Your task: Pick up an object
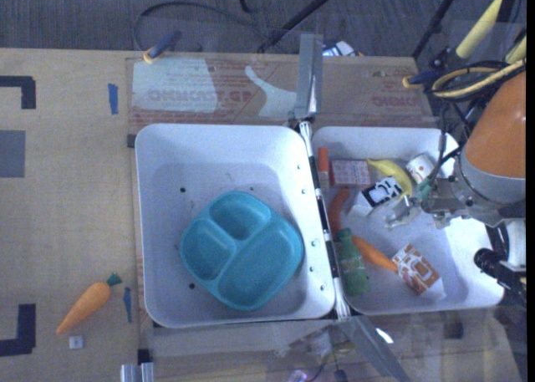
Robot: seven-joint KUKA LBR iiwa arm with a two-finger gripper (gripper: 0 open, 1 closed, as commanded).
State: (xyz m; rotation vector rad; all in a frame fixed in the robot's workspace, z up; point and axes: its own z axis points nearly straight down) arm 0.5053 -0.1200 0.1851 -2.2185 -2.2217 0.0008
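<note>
- You have the arm (501,134) reaching in from the right, its pincer (407,207) low over the right bin (468,288).
- The pincer's metal tips sit just beside the black-and-white packet (383,191) and the banana (389,170); whether they are spread or pressed together you cannot tell at this blur and angle.
- Nothing visibly sits between the tips, so count no pick as made yet.
- Your candidates all lie in the right bin: the packet and banana at the far side, a brown box (349,172) to their left, a carrot (374,254) and a green bottle (351,263) nearer, and an orange-and-white carton (415,269) near the middle.
- The left bin (167,155) carries a blue divided plate (242,248), well apart from the pincer.
- A second carrot (84,306) lies out on the table (58,205), left of both bins.
- Judged from this, you are at the approach: closing on a thing and lifting it are both left to do.
</note>
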